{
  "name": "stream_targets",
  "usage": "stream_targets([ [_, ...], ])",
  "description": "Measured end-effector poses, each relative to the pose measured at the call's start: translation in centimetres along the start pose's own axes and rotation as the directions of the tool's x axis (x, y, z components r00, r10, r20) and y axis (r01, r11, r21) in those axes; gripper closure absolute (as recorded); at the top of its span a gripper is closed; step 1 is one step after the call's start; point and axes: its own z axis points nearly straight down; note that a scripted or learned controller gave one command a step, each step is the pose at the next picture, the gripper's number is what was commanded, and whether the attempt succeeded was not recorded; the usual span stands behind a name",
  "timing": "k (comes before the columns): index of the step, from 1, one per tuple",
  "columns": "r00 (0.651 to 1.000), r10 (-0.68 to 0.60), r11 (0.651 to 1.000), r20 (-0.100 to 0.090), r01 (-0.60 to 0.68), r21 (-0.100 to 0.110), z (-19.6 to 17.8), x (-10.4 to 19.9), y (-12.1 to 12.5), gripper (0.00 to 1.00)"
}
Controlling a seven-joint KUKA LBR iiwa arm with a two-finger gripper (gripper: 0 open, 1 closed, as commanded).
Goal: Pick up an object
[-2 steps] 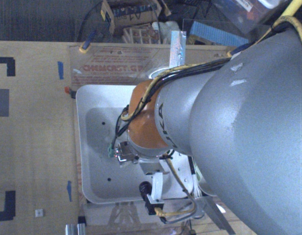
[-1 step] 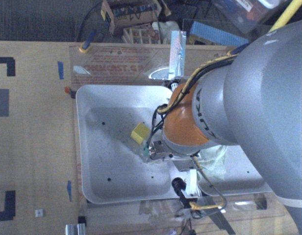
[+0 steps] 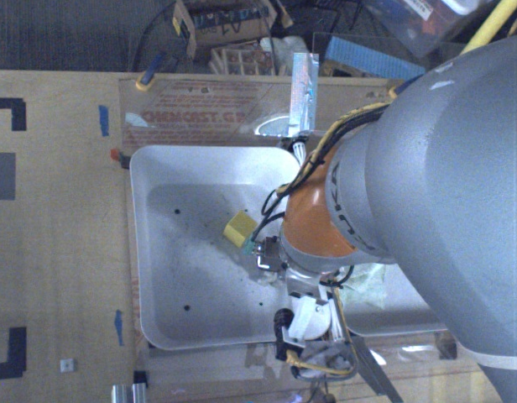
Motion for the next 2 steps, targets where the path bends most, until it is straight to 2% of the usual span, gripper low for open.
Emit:
stream_targets([
  [1, 0.923, 0.384, 0.923, 0.006, -0.384, -0.006, 0.06, 2.27, -0.51, 1.0],
  [2, 0.982, -0.189, 0.982, 0.007, 0.189, 0.004, 0.04, 3.09, -0.72, 1.0],
])
